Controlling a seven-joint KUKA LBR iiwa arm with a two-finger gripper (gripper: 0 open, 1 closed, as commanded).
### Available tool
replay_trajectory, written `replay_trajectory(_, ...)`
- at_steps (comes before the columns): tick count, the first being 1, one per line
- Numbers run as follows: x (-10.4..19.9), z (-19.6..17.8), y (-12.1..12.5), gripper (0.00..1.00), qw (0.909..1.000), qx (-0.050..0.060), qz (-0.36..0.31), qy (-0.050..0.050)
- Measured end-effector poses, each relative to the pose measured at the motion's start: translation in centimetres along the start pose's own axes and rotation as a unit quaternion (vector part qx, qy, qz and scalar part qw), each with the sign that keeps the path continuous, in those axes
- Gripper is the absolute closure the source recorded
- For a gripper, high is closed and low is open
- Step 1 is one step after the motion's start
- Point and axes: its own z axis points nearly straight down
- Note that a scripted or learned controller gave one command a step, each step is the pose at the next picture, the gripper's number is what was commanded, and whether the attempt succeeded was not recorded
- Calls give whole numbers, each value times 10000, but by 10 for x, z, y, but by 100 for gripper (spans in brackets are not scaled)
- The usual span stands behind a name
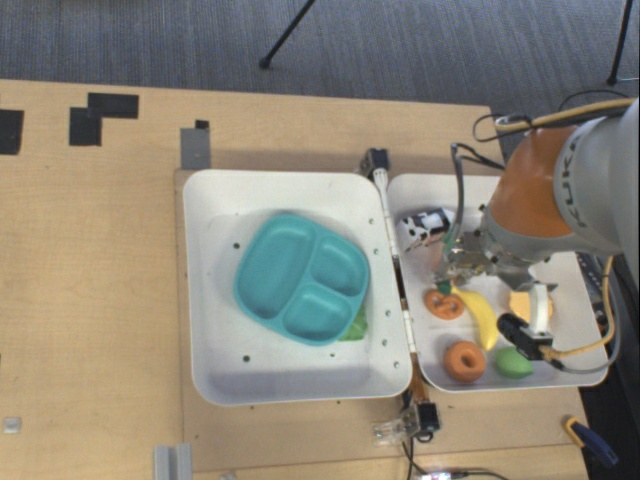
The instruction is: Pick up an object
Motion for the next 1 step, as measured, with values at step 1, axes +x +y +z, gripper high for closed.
replay_trajectory(1,13,-101,-28,100,10000,52,-11,5)
